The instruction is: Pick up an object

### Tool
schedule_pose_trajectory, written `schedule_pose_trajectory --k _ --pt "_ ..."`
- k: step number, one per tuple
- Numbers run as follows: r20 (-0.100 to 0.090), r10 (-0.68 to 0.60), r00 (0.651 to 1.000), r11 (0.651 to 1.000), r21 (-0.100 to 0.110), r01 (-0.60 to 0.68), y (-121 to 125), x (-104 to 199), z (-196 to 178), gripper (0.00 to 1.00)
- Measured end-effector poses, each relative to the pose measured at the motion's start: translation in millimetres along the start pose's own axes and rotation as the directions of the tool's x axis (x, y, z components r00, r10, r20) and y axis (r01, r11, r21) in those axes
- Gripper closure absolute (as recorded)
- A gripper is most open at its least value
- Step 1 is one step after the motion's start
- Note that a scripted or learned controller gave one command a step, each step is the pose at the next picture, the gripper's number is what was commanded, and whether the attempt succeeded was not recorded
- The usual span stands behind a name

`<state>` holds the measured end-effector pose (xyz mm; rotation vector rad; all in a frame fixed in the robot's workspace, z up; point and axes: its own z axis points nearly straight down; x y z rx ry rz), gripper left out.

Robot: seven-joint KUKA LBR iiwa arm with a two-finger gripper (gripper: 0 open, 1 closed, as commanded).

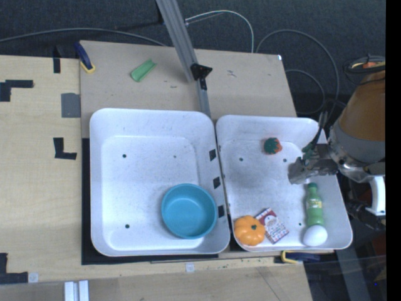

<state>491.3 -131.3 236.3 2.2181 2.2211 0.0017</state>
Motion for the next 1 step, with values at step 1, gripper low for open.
schedule_pose_trajectory --k 1 --pt "-0.003 -0.006 1.000 1.000 0.004 0.006 5.8 60.6 9.5 1.00"
